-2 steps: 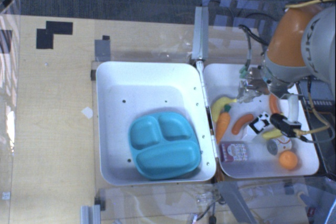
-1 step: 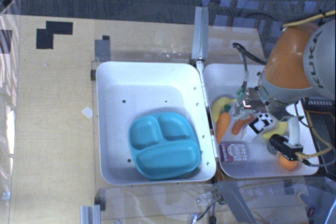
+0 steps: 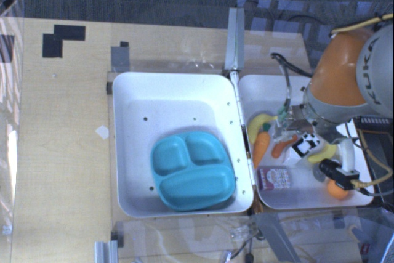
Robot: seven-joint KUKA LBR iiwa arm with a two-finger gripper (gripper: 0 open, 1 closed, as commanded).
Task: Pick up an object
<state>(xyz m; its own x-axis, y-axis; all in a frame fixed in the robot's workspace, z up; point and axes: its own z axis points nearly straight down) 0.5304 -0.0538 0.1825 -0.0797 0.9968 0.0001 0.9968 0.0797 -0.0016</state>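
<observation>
The right bin (image 3: 295,199) holds several small items. A yellow banana (image 3: 259,123) lies by its left wall, with an orange carrot (image 3: 261,146) just below it. A small red-orange piece (image 3: 283,147) sits beside the carrot, and a purple box (image 3: 274,178) lies near the front. An orange fruit (image 3: 337,190) and a second yellow piece (image 3: 324,154) lie toward the right. My gripper (image 3: 288,131) hangs low over the middle of this bin, just right of the banana and above the red-orange piece. The wrist hides its tips.
The left bin (image 3: 132,101) holds a blue divided plate (image 3: 193,170) at its front right. A metal divider post (image 3: 234,40) stands between the bins at the back. Cables trail from the arm across the right bin's far side and right edge.
</observation>
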